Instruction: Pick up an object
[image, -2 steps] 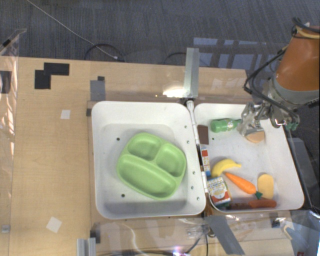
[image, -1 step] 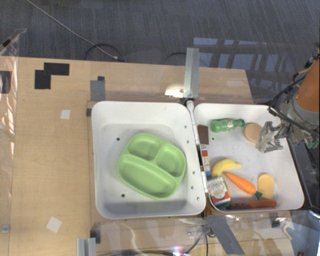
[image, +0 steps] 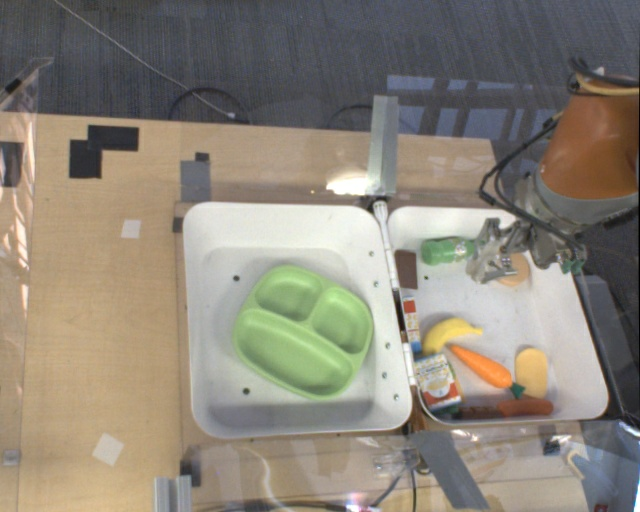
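Note:
My gripper (image: 490, 262) hangs over the back of the right bin (image: 590, 350), just right of a green bottle (image: 444, 250) lying on its side. A pale orange round item (image: 513, 270) lies directly under or beside the fingers. Toward the front of that bin lie a yellow banana (image: 447, 333), an orange carrot (image: 481, 366), a yellow oval piece (image: 532, 370), a small carton (image: 437, 383) and a red-brown stick (image: 510, 408). I see nothing lifted between the fingers.
The left bin (image: 215, 300) holds a green divided plate (image: 303, 329). A metal post (image: 384, 145) stands behind the divider between the bins. The orange arm band (image: 595, 140) and cables crowd the right bin's back right corner.

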